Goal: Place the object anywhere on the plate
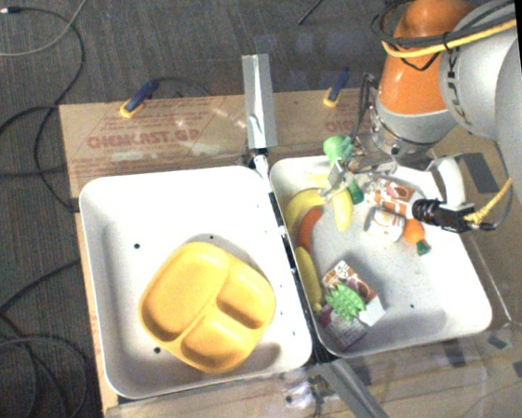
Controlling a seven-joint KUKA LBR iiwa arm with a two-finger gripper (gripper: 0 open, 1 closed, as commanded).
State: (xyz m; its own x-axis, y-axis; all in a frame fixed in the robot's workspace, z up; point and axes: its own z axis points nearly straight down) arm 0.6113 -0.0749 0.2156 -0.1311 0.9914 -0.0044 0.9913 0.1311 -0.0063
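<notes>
A yellow divided plate [206, 305] lies in the left bin [102, 212], tilted toward the bin's front. Several toy foods lie in the right bin [460, 312]. My gripper [345, 182] hangs over the back left part of that bin, just above a small pale yellow piece [342, 211] and beside a banana [300, 206]. A green piece [334, 146] sits right behind the gripper. From this angle I cannot see whether anything is held.
A red-orange piece [308, 230] and a long yellow one [306, 278] lie along the right bin's left wall. A white and orange carton [389, 202] and a small carrot [416, 233] lie under the arm. A green leafy toy [346, 300] rests on a packet [362, 287].
</notes>
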